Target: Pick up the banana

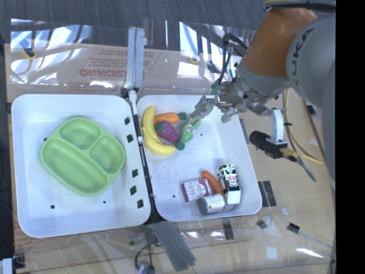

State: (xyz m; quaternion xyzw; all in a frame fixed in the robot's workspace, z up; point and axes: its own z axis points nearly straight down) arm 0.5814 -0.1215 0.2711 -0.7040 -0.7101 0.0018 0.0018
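Farthest to the gripper's left, in the left bin [23, 170], a green divided plate [84, 154] lies flat and well apart from the work. Nearer, in the right bin [239, 170], the banana [151, 137] lies just left of the gripper [201, 108], curved along the bin's left wall, yellow and smooth, its ends free but its inner side crowded by a purple fruit [166, 131], an orange carrot [166, 118] and a small green piece [187, 132]. That crowding probably leaves only the outer curve open to a grasp. The gripper hangs above the cluster's right edge with its two fingers parted and nothing between them. Below and right of it, packets and a cow-print carton [228, 178] sit together, clear of the reach.
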